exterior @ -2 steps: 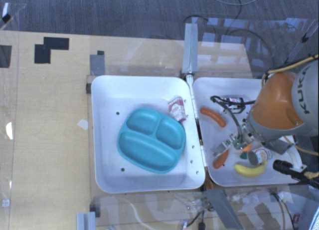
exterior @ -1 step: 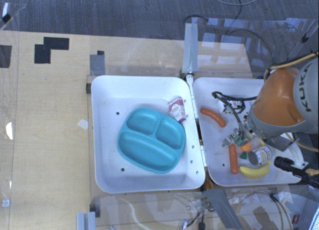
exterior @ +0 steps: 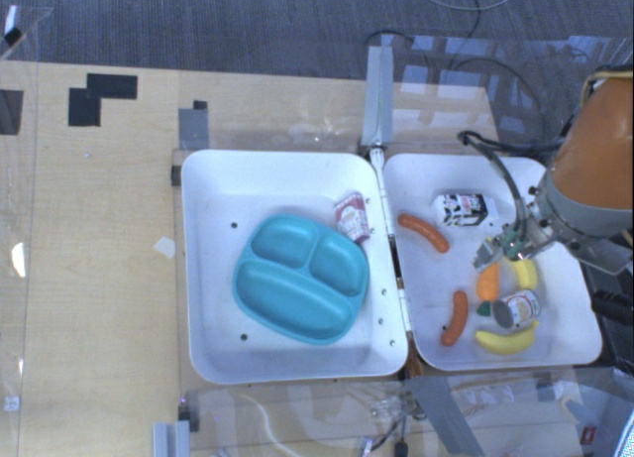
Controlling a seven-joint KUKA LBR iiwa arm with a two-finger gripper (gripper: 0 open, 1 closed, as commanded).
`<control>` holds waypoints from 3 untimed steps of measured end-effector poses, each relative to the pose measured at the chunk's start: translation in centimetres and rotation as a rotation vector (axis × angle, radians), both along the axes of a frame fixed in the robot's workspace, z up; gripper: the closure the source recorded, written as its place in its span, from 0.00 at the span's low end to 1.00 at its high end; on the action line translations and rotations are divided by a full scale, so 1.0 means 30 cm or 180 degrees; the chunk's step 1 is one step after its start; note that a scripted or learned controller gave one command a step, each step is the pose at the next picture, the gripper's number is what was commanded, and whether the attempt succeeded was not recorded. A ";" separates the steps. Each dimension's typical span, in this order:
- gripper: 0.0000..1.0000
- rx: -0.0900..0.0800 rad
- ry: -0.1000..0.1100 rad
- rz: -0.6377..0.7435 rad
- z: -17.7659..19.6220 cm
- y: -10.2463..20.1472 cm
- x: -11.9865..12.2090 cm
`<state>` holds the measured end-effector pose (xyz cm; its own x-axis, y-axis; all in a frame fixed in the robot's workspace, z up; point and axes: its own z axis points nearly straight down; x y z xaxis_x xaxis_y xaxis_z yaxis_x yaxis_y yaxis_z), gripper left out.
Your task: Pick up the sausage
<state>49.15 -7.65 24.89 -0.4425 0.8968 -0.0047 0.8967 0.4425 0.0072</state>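
Dark grey carpet lies beyond a pale wooden bench point(exterior: 99, 277) that bears two shallow white bins side by side. Filling much of the left white bin point(exterior: 213, 346) is a turquoise plastic plate with three compartments point(exterior: 302, 279), and a small red-and-white packet point(exterior: 352, 215) leans against that bin's right wall, its print too small to read. Two sausages lie in the right white bin point(exterior: 570, 346): one orange-red sausage point(exterior: 424, 232) lies far and left, near the dividing wall, and a second, redder sausage point(exterior: 455, 317) lies nearer, toward the front. A small black-and-white carton point(exterior: 463, 209) sits at the far side, with an orange carrot-like piece point(exterior: 487, 285), a silvery tin can point(exterior: 517, 309) and a yellow banana point(exterior: 505, 341) crowded together at the near right. Cut off by the right edge, the grey-and-orange arm point(exterior: 594, 163) reaches in. Its gripper point(exterior: 507, 247) hovers over the carrot and a yellow item partly hidden beneath it; whether its fingers are spread or closed cannot be told, and neither sausage is between them.
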 end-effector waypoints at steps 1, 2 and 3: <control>0.00 0.0001 0.0001 -0.0001 0.000 0.000 0.000; 0.00 0.0006 0.0014 -0.0293 -0.215 0.154 0.227; 0.00 -0.0004 -0.0016 -0.0247 -0.531 -0.106 0.212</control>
